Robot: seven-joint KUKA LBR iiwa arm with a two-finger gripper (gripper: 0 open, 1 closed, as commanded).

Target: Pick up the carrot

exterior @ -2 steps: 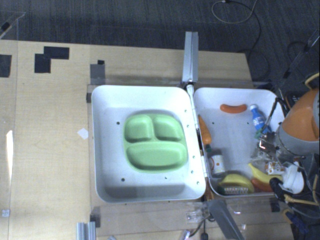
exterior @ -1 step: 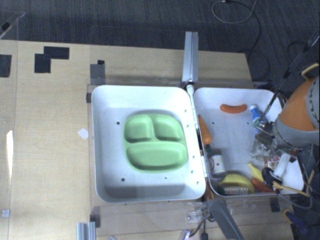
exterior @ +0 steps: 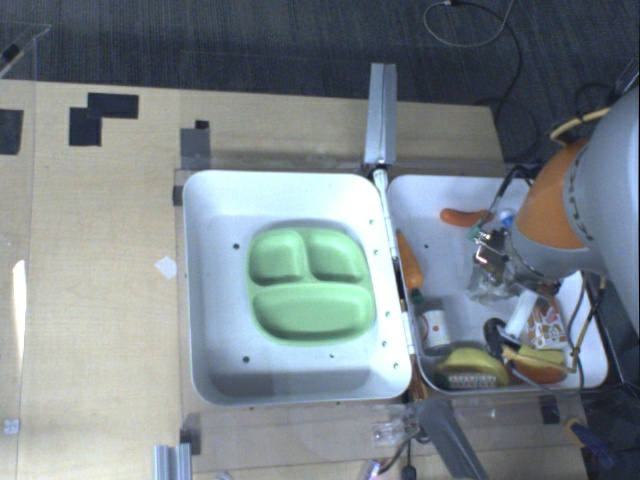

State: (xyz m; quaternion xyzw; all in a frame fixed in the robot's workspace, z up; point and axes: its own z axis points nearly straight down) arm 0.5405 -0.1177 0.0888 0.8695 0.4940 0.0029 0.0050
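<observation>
Our gripper (exterior: 492,276) hangs low in the right bin (exterior: 455,193), and we cannot tell from this slant what state it is in or whether it has anything. Well to its left, the carrot (exterior: 408,261) lies lengthwise along the bin's left wall, tight against the divider. We judge it light, stiff and smooth, tapering toward one end. We would take it across its thicker middle, though the wall leaves little room on that side.
</observation>
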